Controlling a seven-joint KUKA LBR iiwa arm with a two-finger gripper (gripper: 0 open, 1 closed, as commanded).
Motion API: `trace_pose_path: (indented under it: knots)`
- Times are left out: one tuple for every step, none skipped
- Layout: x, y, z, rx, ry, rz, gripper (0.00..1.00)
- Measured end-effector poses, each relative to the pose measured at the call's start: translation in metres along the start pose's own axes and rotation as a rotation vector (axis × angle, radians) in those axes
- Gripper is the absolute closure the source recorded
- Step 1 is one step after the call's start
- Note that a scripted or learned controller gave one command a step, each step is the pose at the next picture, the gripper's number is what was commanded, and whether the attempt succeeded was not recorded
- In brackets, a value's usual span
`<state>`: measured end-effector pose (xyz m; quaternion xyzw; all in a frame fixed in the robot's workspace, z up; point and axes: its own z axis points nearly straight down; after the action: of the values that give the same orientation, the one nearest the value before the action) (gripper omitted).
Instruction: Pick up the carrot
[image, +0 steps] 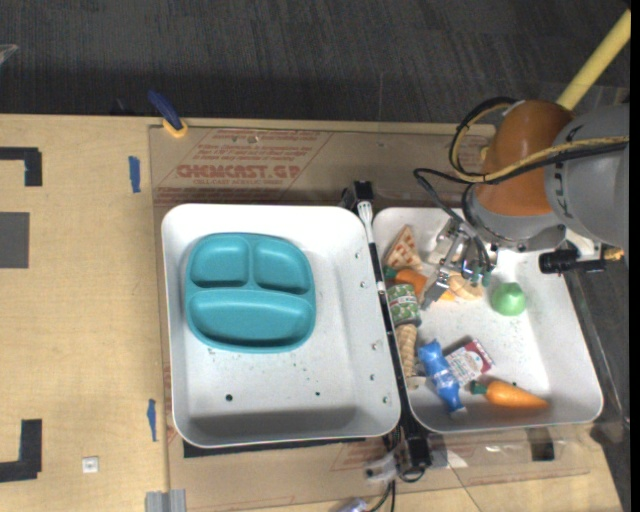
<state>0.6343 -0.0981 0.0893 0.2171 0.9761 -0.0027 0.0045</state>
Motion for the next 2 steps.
trace_pose_path:
  knots:
    - [0.0067,-0.0101,-0.0002,0.003,0.000,0.314,0.00]
    - [0.0153,-0.0125,0.0000,-0.004,0.004,0.703,0.00]
